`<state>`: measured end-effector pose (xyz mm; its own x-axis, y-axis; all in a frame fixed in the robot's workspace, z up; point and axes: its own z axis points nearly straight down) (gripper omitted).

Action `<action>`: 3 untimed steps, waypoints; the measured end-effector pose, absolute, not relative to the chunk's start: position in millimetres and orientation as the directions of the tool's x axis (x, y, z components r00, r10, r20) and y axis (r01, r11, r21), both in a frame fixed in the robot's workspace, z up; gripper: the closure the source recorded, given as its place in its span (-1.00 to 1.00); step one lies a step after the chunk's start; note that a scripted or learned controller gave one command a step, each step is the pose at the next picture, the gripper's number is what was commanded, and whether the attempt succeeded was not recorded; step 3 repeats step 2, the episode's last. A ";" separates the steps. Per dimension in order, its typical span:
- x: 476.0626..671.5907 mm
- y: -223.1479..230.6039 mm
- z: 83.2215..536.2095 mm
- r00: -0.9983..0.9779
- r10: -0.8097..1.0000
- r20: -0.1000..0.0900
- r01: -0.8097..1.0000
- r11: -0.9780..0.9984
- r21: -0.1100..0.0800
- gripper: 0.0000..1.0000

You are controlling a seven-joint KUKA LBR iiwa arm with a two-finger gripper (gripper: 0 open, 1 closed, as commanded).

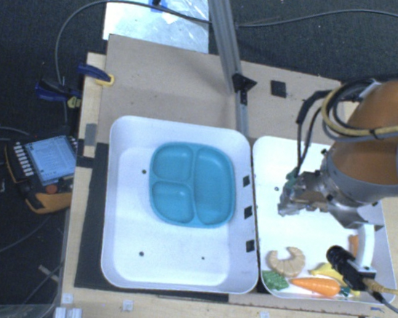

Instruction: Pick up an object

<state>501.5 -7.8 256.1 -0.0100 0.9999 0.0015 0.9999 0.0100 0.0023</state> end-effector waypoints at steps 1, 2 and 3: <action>497.5 42.5 239.9 -0.009 1.000 0.002 1.000 0.009 0.000 1.00; 497.0 92.3 225.5 -0.008 1.000 0.001 1.000 0.008 0.000 1.00; 497.0 92.3 225.5 -0.008 1.000 0.001 1.000 0.008 0.000 1.00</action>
